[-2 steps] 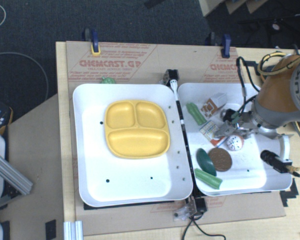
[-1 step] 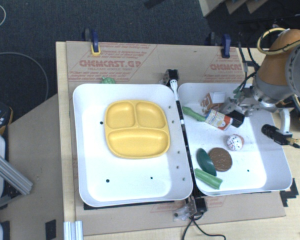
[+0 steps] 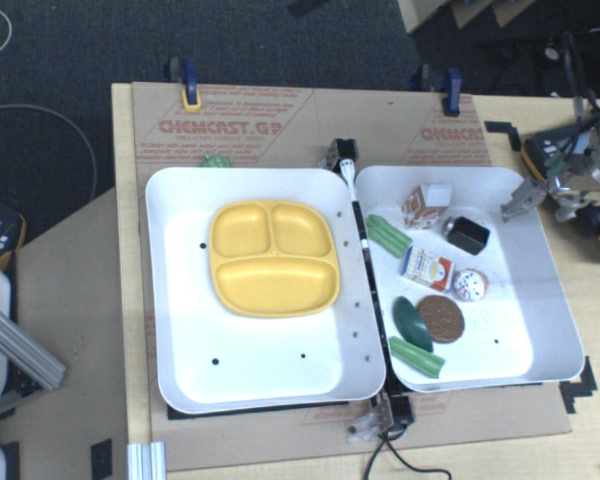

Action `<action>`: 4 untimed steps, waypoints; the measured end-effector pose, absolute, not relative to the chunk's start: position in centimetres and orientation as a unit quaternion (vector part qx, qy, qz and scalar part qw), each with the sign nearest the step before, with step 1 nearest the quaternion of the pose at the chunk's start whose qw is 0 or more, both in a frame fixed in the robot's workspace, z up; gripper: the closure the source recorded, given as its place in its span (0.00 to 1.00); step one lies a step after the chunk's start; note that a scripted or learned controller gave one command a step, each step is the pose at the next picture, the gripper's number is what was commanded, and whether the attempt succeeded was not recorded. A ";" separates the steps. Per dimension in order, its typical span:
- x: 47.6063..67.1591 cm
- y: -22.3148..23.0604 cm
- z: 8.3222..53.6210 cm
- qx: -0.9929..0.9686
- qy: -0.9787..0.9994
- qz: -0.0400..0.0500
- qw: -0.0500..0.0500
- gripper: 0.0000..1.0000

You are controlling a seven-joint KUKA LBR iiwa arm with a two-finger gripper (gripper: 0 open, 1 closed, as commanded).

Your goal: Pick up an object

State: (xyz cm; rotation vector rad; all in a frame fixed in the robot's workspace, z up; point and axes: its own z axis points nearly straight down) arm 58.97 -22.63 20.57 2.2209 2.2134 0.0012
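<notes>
Left bin point(image 3: 180, 298): holds a yellow tray point(image 3: 274, 258). Right bin point(image 3: 520, 308): holds a brown disc point(image 3: 442, 320), green pieces point(image 3: 388, 235), a carton point(image 3: 427, 267), a black block point(image 3: 468, 235), and a dotted ball point(image 3: 469, 286). Gripper point(image 3: 525, 200): over the right bin's far right rim, nothing held; finger position cannot be determined.

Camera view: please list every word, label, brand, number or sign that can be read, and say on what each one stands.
"CHEMCAST. G P": red print on the brown board, behind the left bin.
"CHEMCAST": red print again on the same board, behind the right bin, partly cut off.
Small box in the right bin: printed label, too small to read.
Carton behind it: print too blurred to read.
</notes>
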 end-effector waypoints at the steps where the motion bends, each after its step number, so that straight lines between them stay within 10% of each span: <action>1: 52.4 -22.3 14.4 0.708 0.706 -0.001 -0.004 0.00; 2: 48.0 -21.8 8.3 0.705 0.709 0.004 -0.005 0.00; 3: 49.2 -22.1 30.5 0.706 0.708 0.003 0.008 0.00; 4: 47.8 -22.3 19.2 0.708 0.706 -0.001 -0.003 0.00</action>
